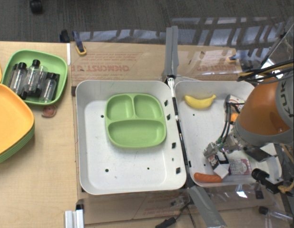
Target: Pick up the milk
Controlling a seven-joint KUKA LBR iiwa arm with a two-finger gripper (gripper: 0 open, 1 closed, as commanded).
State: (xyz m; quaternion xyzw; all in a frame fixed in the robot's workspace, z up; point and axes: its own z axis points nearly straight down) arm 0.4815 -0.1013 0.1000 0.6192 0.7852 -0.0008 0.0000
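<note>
Two white bins sit side by side, and we take the divided green plate [135,119] in the left bin [90,141] as our landmark. Far left of the plate, on the wooden bench [33,189], a stack of orange plates [11,122] is cut off by the frame edge, and just above it a small green tray [35,76] holds several dark-capped clear bottles [33,80]. The plate itself has three compartments and lies flat in the upper middle of its bin. Right of the plate, in the right bin [194,127], a yellow banana [200,101] lies near the far wall. Lower right of the plate, the gripper [214,156] hangs low over the bin floor; we cannot tell how it is set, since the wrist and cables cover it. Just right of the gripper lies the milk [239,166], a flat white carton with pinkish print, partly hidden under the arm [261,115]. Below the gripper, an orange carrot [207,177] rests against the near wall.
</note>
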